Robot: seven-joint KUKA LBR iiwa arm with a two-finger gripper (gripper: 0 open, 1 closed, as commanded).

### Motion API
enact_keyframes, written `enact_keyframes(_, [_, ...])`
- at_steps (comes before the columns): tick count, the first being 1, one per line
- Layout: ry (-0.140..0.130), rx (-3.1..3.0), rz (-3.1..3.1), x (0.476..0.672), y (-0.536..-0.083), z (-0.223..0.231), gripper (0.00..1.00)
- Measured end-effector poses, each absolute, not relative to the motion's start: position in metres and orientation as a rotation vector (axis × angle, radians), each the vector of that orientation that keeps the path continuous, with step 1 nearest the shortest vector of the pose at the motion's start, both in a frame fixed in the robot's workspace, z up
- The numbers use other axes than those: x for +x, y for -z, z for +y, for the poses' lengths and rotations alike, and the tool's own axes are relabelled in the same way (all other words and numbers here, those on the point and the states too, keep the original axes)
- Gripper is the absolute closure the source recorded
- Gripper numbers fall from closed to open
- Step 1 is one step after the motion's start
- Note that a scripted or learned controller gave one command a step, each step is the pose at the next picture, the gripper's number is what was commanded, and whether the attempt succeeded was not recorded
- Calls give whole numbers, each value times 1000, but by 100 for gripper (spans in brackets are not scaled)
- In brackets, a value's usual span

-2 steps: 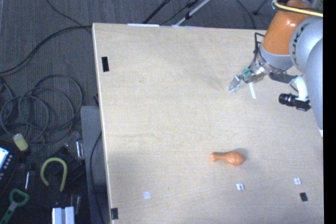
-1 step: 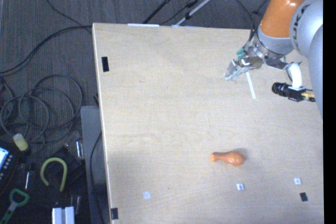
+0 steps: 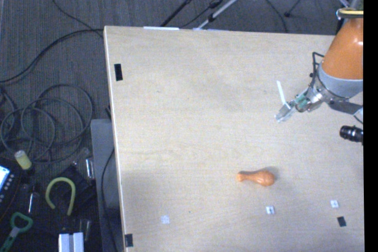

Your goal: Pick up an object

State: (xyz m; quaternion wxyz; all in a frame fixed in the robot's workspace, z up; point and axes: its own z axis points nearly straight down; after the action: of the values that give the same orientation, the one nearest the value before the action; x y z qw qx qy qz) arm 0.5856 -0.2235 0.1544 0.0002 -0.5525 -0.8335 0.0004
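Soft, even light over the pale bench (image 3: 195, 115); faint shadows, mild overall blur.

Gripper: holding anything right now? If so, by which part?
Nothing is held. The gripper hangs over bare bench, jaws apart, and the orange pear-shaped object lies untouched nearer the front edge.

No text, label, brand or number can be read anywhere. The small black rectangular marks (image 3: 119, 72) on the pale wooden bench top (image 3: 207, 103) and the little white square tags (image 3: 270, 209) near its lower edge carry nothing legible.
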Motion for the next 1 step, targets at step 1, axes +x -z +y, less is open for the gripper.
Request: enact_keyframes(1, [0, -2026, -2401, 629, -191, -173, 100])
